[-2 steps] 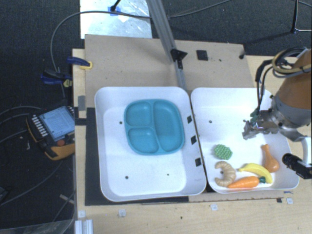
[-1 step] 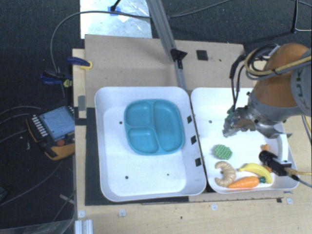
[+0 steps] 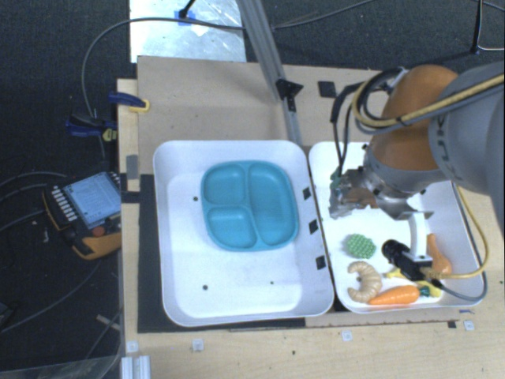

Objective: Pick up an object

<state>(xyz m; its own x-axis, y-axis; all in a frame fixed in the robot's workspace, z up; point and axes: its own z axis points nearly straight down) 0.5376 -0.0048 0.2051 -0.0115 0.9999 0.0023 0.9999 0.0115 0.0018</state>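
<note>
Floor (image 3: 47,46): dark carpet, cables trailing across it
Surface (image 3: 205,93): tan board
Metal sheet (image 3: 185,18): shiny, behind the board
Handheld pendant (image 3: 85,208): left, on the floor

No text, label, brand or number can be read anywhere here. The small blue-faced device with an orange body (image 3: 88,212), far left of the gripper (image 3: 344,200), is too blurred to read.

Left bin (image 3: 177,290): holds the divided tray (image 3: 250,205), toward its rear.
Right bin (image 3: 322,160): beside the left bin on the desk (image 3: 205,93).
Front of right bin: ball (image 3: 360,245) behind croissant (image 3: 363,279); carrot (image 3: 393,295) right of croissant.
</note>
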